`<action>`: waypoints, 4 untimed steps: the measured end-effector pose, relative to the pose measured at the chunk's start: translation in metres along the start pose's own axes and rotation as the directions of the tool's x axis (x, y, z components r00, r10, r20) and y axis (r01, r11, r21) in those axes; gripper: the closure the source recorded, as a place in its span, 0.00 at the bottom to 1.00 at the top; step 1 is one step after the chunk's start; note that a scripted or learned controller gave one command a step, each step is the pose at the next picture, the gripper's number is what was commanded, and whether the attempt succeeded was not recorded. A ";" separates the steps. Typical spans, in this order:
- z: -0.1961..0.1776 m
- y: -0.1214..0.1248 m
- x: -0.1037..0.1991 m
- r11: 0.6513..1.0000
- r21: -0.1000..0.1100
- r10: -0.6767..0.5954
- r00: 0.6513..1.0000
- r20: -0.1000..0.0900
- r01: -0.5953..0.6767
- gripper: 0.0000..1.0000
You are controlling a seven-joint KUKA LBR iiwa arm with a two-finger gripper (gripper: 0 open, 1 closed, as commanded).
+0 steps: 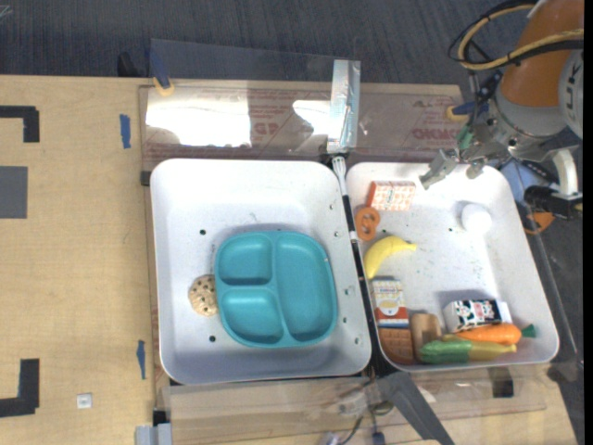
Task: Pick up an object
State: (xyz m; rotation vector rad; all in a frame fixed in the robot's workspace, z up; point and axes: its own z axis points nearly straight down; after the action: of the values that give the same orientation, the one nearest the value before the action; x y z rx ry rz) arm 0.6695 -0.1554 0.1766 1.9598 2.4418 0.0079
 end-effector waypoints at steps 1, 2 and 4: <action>0.019 0.001 0.018 0.985 0.009 -0.170 0.985 -0.007 0.170 0.00; 0.050 0.004 0.033 0.926 0.008 -0.379 0.926 -0.009 0.379 0.00; 0.090 -0.020 0.013 0.983 0.008 -0.181 0.983 -0.007 0.182 0.00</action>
State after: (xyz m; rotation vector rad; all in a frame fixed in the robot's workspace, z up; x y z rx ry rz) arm 0.6478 -0.1472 0.0861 1.7344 2.6184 0.0023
